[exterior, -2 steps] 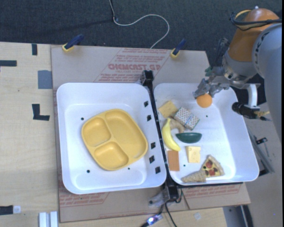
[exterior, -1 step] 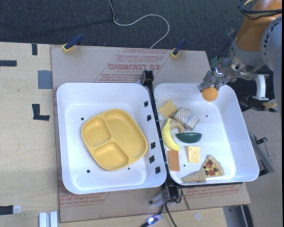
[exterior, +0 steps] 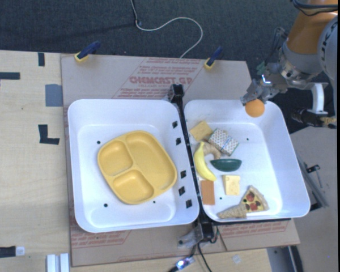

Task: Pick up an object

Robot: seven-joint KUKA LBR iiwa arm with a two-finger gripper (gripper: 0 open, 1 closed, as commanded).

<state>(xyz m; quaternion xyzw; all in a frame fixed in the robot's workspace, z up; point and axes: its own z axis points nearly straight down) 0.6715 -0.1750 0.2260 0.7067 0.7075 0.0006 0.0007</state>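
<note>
Fingers of the grey two-finger gripper (exterior: 259, 96) pinch a small round orange ball (exterior: 254, 107), which hangs just below them over the far right corner of the right white bin (exterior: 289, 152), so the grasp looks made. Doing this step well probably means lifting straight up and slowly, since the round ball could roll out of a shallow pinch. Left of it in the same bin lie a yellow banana (exterior: 203, 163), a dark green bowl (exterior: 225, 164) and a pizza slice toy (exterior: 246, 203). A yellow divided plastic tray (exterior: 137, 166) sits in the left white bin (exterior: 79, 152). Red print on the brown cardboard sheet (exterior: 153, 78) is too blurred to read.
</note>
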